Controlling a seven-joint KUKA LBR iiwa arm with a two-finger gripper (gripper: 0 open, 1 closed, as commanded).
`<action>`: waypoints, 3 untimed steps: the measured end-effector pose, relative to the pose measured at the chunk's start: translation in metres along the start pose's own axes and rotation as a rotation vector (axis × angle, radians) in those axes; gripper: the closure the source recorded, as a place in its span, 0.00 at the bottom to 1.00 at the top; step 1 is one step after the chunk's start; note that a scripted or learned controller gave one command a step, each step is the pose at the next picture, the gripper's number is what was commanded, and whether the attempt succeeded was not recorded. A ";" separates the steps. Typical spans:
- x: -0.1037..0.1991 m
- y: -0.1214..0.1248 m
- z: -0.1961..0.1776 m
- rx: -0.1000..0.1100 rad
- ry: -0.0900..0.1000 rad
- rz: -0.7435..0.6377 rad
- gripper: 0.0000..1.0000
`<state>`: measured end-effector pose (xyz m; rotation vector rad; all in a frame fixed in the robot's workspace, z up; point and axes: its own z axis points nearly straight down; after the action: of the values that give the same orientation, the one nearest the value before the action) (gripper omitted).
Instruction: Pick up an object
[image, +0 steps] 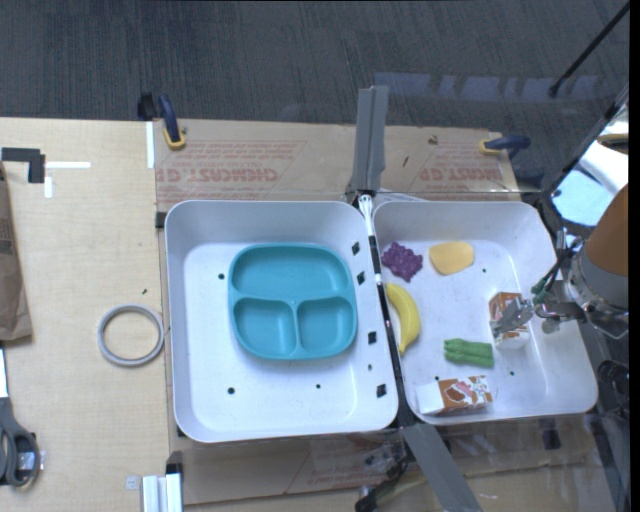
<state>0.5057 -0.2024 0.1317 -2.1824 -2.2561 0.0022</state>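
The right bin (560, 395) holds purple grapes (402, 260), a yellow-orange piece (452, 257), a banana (405, 315), a green vegetable (468, 351) and an orange-and-white carton (455, 395) lying at the front. A smaller orange-and-white pack (504, 312) rests toward the bin's right side. My gripper (527, 320) reaches in from the right, low and right against this small pack, touching its right edge. The arm's orange band (612, 235) shows at the right border.
The left bin (200, 400) holds a teal divided plate (294, 302). A grey divider post (369, 140) stands between the bins at the back. On the bench to the left lie a tape ring (131, 334) and scissors (15, 455).
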 end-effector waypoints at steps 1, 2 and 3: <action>-0.007 0.005 0.041 -0.001 0.000 -0.067 0.00; 0.032 0.061 0.039 -0.004 -0.003 -0.477 0.00; 0.031 0.062 0.030 -0.006 -0.004 -0.471 1.00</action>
<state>0.5663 -0.1697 0.1017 -1.5987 -2.7090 -0.0021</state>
